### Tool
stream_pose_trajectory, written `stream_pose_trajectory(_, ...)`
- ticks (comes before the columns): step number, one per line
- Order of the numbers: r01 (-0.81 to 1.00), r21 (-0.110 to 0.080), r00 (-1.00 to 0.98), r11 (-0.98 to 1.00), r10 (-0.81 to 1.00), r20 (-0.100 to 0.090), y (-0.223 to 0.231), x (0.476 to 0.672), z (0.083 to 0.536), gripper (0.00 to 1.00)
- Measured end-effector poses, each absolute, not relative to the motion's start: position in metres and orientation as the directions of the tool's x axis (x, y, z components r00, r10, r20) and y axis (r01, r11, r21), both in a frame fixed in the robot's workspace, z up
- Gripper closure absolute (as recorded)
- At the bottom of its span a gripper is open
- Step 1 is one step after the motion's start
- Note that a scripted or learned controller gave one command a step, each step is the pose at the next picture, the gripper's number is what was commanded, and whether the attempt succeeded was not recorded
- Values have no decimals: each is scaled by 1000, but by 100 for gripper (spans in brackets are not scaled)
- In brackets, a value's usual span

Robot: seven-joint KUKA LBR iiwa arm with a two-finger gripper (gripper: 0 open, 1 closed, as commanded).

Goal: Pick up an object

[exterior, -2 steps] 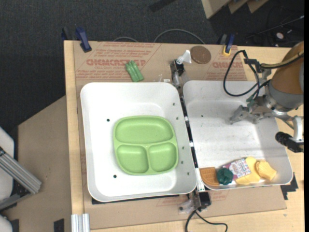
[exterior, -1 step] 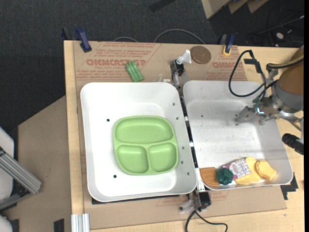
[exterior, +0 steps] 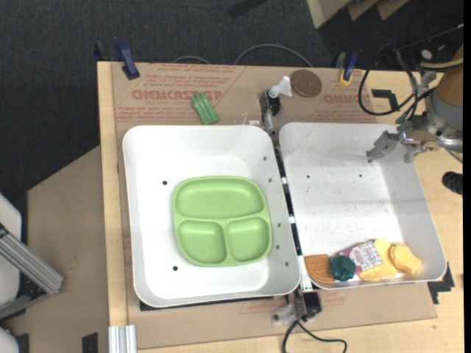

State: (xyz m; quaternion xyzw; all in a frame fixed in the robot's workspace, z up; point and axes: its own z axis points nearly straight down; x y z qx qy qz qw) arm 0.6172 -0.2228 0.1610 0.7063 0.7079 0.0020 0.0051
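Surface [exterior: 184, 83] spread wide beneath, carrying two bins. Left bin [exterior: 147, 160] given over to a green divided tray [exterior: 221, 219]. Right bin [exterior: 353, 190] mostly bare, small objects [exterior: 364, 261] heaped against its near wall, probably slid there. Pincer [exterior: 383, 147] hung over the far corner, well apart from them; openness could not be told.

- The gripper [exterior: 384, 147] hangs over the right bin [exterior: 346, 197], at its far right corner.
- A cluster of small objects [exterior: 364, 262] lies well below it, against the near wall.
- The green divided plate [exterior: 221, 220] sits in the left bin [exterior: 147, 197], far to its left.
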Motion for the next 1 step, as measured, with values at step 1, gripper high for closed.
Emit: stream_pose_trajectory(1,1000,-5,-3,3,1000,9,-220,618,81,0)
